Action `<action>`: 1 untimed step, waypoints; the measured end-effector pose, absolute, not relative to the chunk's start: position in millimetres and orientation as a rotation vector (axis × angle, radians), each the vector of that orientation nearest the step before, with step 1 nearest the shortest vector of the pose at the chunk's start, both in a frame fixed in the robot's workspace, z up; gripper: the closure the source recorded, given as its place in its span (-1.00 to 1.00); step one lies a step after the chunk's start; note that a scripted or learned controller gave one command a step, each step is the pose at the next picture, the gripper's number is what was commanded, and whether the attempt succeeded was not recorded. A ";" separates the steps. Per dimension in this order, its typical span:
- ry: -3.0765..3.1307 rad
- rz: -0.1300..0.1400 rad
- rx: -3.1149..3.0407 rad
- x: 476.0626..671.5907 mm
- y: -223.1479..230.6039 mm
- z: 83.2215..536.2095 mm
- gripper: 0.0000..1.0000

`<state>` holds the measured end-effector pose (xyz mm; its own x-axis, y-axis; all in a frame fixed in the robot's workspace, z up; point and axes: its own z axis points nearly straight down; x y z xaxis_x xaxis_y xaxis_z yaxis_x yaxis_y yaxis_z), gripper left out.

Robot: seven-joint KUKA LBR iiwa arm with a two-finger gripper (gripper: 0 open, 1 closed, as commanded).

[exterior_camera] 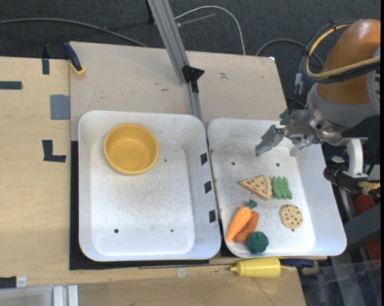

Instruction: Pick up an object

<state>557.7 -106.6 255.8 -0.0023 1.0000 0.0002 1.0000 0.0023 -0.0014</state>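
Observation:
My gripper [283,146] hangs over the back part of the right bin [326,234], open, with nothing between its fingers. In front of it, in the same bin, lie a toy pizza slice [257,186], a small green ridged piece [280,187], a chocolate-chip cookie [291,217], an orange carrot [238,222] and a dark green broccoli [257,241]. The pizza slice is the nearest of these, a short way in front of the fingers and apart from them. A yellow bowl [131,148] sits upright in the back left of the left bin [147,234].
A yellow squeeze bottle [259,268] lies on the bench just in front of the right bin. A slanted metal pole [173,37] rises from behind the gap between the bins. Cables trail across the dark floor at the back.

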 end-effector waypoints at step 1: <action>-2.223 0.001 -2.218 557.6 -106.7 255.8 -1.00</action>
<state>557.6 -106.7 255.8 -0.0024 1.0000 0.0005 1.0000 0.0024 -0.0016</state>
